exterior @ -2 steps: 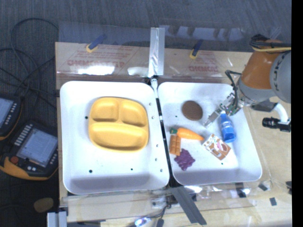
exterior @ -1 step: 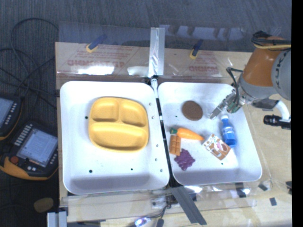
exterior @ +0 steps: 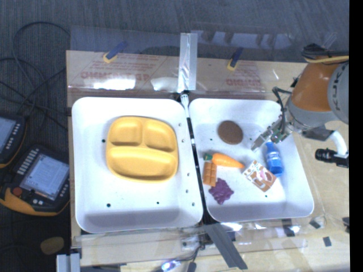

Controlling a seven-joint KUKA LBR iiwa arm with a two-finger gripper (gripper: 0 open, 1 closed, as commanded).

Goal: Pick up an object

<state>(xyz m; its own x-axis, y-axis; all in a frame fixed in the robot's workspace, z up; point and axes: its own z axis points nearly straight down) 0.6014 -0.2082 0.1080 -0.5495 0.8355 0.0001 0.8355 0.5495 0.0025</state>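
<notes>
Camera view: gripper point(exterior: 271, 136) low above blue bottle point(exterior: 274, 158)

Light: bright overhead light is washing out both white bins point(exterior: 79, 152).
Glare: plastic sheeting point(exterior: 119, 78) along the bench's far edge is glinting.
Shadows: soft ones are falling.
Focus: slightly grainy.

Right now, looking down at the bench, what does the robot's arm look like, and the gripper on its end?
The arm is rounded and grey, with a broad orange band above the wrist and dark lettering on the grey shell at the picture's edge. A thin black cable loops beside the wrist. The gripper is small, made of dark and silvery metal parts, with a touch of green near its base.
</notes>
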